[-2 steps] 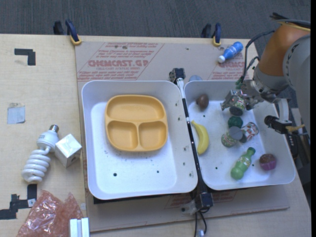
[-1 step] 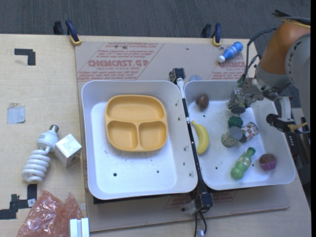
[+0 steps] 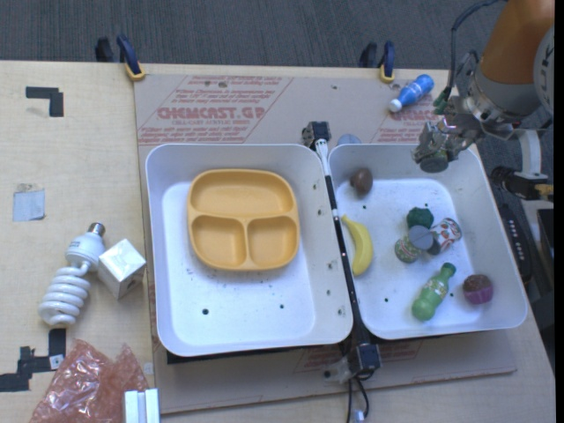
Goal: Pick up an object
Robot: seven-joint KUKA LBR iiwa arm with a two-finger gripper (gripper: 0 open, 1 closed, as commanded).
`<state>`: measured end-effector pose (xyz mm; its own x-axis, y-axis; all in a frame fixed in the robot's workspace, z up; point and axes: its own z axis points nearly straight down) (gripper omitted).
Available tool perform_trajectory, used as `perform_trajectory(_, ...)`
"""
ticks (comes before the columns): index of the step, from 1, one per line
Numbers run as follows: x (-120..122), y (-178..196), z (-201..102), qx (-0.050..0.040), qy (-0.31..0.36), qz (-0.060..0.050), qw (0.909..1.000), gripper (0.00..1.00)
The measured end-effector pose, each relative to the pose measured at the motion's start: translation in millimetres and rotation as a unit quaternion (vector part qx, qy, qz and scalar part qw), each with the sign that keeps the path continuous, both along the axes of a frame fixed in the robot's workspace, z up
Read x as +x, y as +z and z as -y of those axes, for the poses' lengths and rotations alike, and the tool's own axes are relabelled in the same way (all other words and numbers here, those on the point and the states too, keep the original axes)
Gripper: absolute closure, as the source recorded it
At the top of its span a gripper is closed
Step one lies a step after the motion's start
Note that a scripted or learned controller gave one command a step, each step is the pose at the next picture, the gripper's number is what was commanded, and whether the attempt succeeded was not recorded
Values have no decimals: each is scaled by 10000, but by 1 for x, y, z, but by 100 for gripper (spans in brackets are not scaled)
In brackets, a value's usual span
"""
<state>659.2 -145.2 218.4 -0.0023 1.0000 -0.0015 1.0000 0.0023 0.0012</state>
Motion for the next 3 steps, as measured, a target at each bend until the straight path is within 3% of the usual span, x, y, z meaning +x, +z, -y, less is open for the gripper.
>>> perform_trajectory(1, 0, 53, -47, 0, -1, 2, 10000, 100)
perform_trajectory(2, -14, 56, -98, 3, -3, -9, 10000, 100)
perform_trajectory(3, 0, 55, -101, -1, -2, 0, 10000, 100)
